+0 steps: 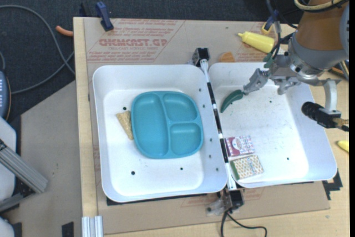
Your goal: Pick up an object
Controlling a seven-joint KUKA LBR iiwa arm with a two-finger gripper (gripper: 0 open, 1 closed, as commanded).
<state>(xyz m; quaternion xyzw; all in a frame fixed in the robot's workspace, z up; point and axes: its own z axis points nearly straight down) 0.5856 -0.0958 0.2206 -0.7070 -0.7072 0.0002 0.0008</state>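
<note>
My gripper (pixel 269 85) hangs over the back of the right bin (pixel 310 161), its two fingers spread apart and open with nothing between them. A green curved pod-like object (pixel 231 99) lies on the bin floor just beyond the tip of the left finger (pixel 254 82); I cannot tell whether they touch. Near the bin's front left corner lie a dark red and white packet (pixel 240 145) and a tan patterned packet (pixel 247 166). In the left bin (pixel 111 175) sits a teal divided plate (pixel 166 123) with a tan cracker-like piece (pixel 124 121) poking out from under its left edge.
A yellow object (pixel 256 40) and a small orange bit (pixel 226 56) lie on the bench behind the right bin. A blue clamp (pixel 103 15) grips the board's back left edge. The divider ridge (pixel 213 119) runs between the bins.
</note>
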